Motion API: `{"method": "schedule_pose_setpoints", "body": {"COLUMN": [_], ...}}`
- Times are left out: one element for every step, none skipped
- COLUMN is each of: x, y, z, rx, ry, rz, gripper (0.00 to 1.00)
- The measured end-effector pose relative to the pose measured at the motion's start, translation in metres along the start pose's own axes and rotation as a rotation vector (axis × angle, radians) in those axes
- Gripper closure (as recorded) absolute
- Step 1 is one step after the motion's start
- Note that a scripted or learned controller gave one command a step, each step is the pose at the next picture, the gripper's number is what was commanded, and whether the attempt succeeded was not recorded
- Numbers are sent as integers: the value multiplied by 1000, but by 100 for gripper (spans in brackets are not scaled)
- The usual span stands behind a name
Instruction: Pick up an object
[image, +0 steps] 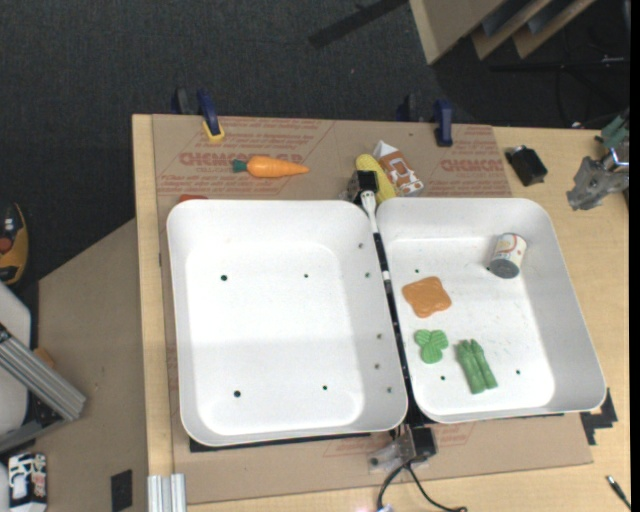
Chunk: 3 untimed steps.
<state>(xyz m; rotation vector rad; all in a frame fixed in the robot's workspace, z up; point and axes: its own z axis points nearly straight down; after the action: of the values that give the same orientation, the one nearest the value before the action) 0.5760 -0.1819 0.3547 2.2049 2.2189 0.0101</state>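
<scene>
The gripper (597, 180) sits at the right edge, well away from the toys; I cannot tell its state. The small can (506, 254) lies in the right bin (570, 330), nearest it. Best descend centred over it.

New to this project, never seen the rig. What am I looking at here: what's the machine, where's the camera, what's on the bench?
One fixed camera looks down at a slant on a bench with two shallow white bins side by side. The left bin and the right bin sit on a cardboard sheet. The right bin holds a small can, a flat orange piece, a green leafy toy and a green asparagus toy. On the cardboard behind the bins lie a toy carrot and a yellow and orange toy pile. The robot arm comes in from the right; its gripper shows at the right edge, off to the side of the bins. Nothing shows between its fingers.
</scene>
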Motion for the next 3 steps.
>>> {"method": "schedule_pose_setpoints", "body": {"x": [-43, 36, -46], "y": [-43, -99, -90], "z": [6, 21, -8], "rx": [16, 19, 7], "ry": [5, 9, -1], "rz": [8, 1, 11], "gripper": [100, 100, 100]}}
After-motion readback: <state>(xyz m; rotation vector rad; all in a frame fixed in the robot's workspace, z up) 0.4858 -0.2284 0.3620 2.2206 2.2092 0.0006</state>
